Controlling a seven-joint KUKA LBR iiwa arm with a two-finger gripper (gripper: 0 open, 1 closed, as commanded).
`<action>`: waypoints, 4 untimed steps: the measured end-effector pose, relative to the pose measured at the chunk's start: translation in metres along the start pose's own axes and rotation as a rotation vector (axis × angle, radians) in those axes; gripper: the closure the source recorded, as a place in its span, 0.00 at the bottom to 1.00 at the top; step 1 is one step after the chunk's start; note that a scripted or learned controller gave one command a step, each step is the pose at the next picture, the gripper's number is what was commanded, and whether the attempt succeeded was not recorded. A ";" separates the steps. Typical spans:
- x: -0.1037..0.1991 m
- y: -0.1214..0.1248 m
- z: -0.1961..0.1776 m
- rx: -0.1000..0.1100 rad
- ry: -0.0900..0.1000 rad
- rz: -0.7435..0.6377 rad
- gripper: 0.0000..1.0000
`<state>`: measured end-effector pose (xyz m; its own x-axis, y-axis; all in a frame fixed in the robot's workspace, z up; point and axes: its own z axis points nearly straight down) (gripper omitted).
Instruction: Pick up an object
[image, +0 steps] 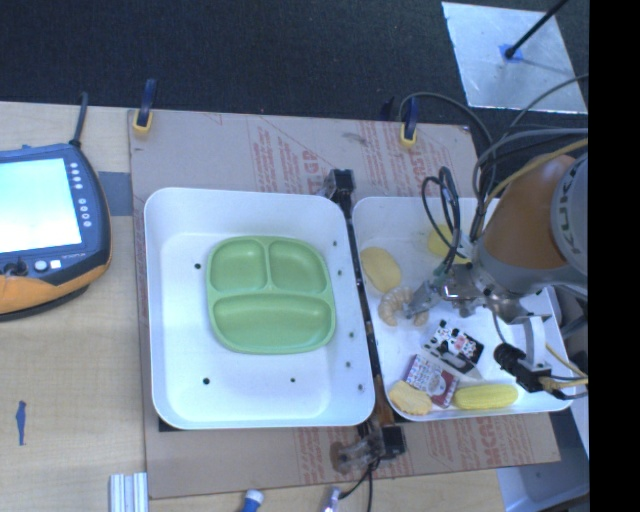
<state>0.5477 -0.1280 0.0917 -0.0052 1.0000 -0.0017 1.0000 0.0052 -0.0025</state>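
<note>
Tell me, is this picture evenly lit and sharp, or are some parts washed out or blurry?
In the camera view, the handheld screen at the left is washed out to plain white; the left bin is bright but the green plate keeps its dividers clear; the small items under the gripper in the right bin look soft and hard to make out; the floor above is dark.

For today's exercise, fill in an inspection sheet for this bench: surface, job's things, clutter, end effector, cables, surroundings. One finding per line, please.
Surface: cardboard-covered bench bearing two white bins side by side.
Job's things: right bin holds a yellow oval piece, a yellow corn-like item, a small printed packet and a black patterned card.
Clutter: left bin holds a green divided plate.
End effector: low inside the right bin; finger state unclear.
Cables: black cables loop by the arm.
Surroundings: handheld control pendant at far left; blue clamps on the back edge.
</note>
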 end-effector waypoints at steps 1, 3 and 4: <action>0.024 0.012 0.000 -0.001 0.000 -0.001 0.00; 0.029 0.102 -0.005 0.035 0.009 0.010 0.00; 0.034 0.108 -0.001 0.005 0.003 0.004 0.00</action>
<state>0.6553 -0.0930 0.0924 -0.0008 1.0000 0.0011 1.0000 0.0008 -0.0079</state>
